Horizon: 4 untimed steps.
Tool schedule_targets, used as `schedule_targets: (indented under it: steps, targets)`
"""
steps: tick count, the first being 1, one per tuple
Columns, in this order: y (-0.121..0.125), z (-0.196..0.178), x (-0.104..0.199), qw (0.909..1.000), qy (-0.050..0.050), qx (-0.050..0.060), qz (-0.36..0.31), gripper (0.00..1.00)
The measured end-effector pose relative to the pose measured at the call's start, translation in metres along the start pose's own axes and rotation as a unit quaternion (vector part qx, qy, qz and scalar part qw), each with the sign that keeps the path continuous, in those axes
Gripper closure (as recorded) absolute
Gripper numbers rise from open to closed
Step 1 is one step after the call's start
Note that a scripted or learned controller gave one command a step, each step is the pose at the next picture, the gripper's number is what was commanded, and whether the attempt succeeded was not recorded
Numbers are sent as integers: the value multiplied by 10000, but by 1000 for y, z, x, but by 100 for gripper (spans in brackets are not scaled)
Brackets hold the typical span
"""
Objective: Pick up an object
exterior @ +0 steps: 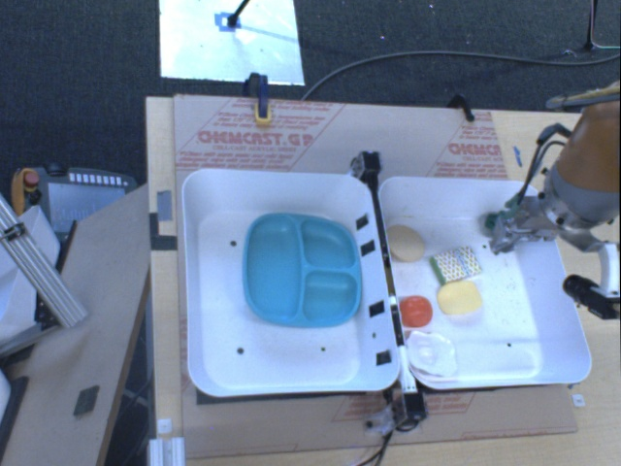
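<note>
Jaws (497, 229): hanging over the right bin's (543, 362) far side; can't tell whether they're open or closed, nothing visibly in them.
Pickable stuff: checkered sponge (456, 262), yellow piece (459, 298), red piece (416, 311), tan disc (407, 243), all loose near the divider, probably scattered for grabbing.
Left bin (213, 357): blue divided plate (301, 269).

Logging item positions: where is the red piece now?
In the right bin, near its left wall, between the yellow piece and the white cup.
</note>
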<state>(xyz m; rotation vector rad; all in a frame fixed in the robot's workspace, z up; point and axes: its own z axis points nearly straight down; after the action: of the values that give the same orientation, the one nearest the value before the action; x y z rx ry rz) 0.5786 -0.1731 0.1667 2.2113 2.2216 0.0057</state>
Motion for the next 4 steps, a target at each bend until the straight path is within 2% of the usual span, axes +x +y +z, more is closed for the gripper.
schedule_targets:
  steps: [1,2,4]
  targets:
    - [2,-54,0,10000,3,9,-5,100]
    - [3,-70,-1,10000,6,18,-5,100]
    - [-18,-49,100,10000,17,39,-18,100]
